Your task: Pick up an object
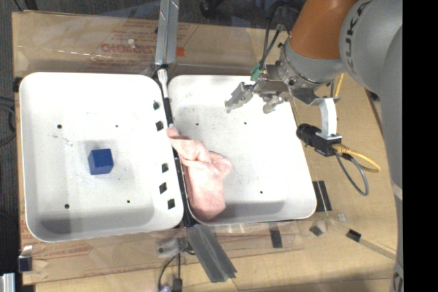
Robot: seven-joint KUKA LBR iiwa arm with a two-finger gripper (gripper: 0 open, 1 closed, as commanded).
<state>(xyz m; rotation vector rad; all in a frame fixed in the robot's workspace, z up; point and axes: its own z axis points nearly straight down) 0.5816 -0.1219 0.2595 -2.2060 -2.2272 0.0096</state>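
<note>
A small blue cube (pixel 101 161) lies in the left white bin (pixel 41 96), left of its middle. A crumpled pink cloth (pixel 202 174) lies in the right white bin (pixel 294 174), bunched against the bin's left wall and front edge. My gripper (pixel 253 100) hangs over the back of the right bin, well above and to the right of the cloth. Its two grey fingers are spread apart and nothing is between them.
The grey arm with its orange band (pixel 328 17) comes in from the upper right. A black cable and connector (pixel 318 137) hang by the right bin's right rim. A grey metal bar (pixel 165 27) sticks out behind the divider between the bins.
</note>
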